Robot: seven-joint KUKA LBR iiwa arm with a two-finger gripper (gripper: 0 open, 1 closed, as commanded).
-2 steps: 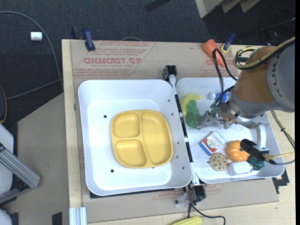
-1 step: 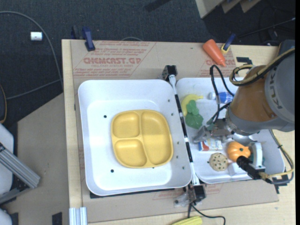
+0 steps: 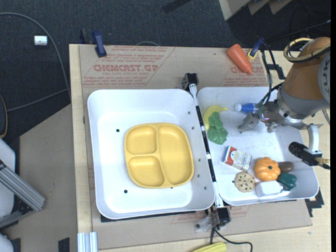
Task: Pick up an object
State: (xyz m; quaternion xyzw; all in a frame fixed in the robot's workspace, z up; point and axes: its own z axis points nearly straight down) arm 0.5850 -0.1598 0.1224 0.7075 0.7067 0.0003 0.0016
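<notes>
The gripper (image 3: 253, 121) is seen over the upper part of the right bin (image 3: 310, 189), its two fingers spread apart with bare bin floor between them; nothing is held. Candidate objects are noted in the right bin: a green toy (image 3: 216, 128) beside the left wall, with a yellow piece (image 3: 213, 111) just above it; a small blue-and-white object (image 3: 244, 107) near the far wall, close to the gripper; a red-and-white packet (image 3: 234, 157) in the middle; a cookie (image 3: 244, 181), an orange pumpkin (image 3: 266, 168), a white block (image 3: 270, 189) and a dark green piece (image 3: 287, 181) clustered by the near wall. The left bin (image 3: 100, 121) is occupied by a yellow divided plate (image 3: 158, 155).

The pieces are judged light, rigid plastic toys, probably smooth and apt to slip; the pumpkin is round and may roll out of a pinch, so a grasp across its widest part is advised; the packet lies flat and is judged hard to get under; the green toy stands apart enough to be taken across its narrow waist.
</notes>
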